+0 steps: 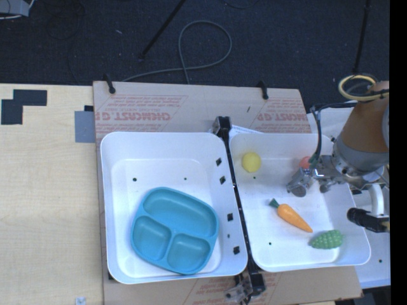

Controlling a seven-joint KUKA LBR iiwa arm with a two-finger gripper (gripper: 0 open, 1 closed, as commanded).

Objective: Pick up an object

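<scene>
You will find the gripper [299,186] low over the right bin [356,256]; whether its jaws are open cannot be told, and nothing shows between them. The carrot [294,216] lies just below it, the yellow ball [251,162] farther left, the green piece [327,239] near the bin's lower corner.

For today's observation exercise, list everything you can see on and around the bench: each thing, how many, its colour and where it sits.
bins: two, white, side by side on the bench
divided plate: one, blue, in the left bin
ball: one, yellow, right bin, far left part
toy carrot: one, orange with green top, middle of right bin
bumpy green object: one, right bin, near right corner
small red object: one, right bin, partly hidden by the gripper
cardboard sheet: one, brown, under the bins
arm: one, grey, orange band, from the right
gripper: one, metal, over the right bin
</scene>
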